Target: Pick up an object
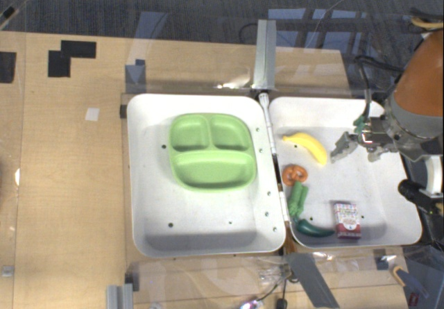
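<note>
In the right bin (pixel 388 110) lie a yellow banana (pixel 307 146), a small orange pretzel-like ring (pixel 294 174), a green vegetable (pixel 301 209) and a red carton (pixel 347 219). My gripper (pixel 359 150) hangs over the bin's right half, just right of the banana and apart from it. It is open, and between its fingers I see only the white bin floor. The carton lies below it, toward the bin's front edge.
The left bin (pixel 149 182) holds a green divided plate (pixel 211 149). A metal divider (pixel 266 57) runs between the bins at the back. The arm's orange band (pixel 422 78) rises at the right edge, with black cables behind it.
</note>
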Tool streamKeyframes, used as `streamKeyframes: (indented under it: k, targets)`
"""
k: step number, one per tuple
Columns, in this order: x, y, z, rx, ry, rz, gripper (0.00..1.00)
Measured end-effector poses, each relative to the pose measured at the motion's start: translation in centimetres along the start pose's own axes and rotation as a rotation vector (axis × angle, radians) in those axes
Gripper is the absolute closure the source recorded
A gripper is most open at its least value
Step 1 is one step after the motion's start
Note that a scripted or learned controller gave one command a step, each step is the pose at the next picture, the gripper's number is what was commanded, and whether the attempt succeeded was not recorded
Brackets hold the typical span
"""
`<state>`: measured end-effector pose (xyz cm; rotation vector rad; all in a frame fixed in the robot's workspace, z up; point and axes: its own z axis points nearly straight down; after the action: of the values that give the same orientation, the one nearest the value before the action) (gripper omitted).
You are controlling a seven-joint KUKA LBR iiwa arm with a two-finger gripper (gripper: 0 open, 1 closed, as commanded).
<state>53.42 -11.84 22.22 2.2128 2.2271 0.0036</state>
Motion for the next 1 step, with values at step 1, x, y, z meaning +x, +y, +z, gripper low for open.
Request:
streamKeyframes:
  k: [1]
  targets:
    - [1.15, 6.42, 8.02, 0.001, 0.000, 0.042, 0.00]
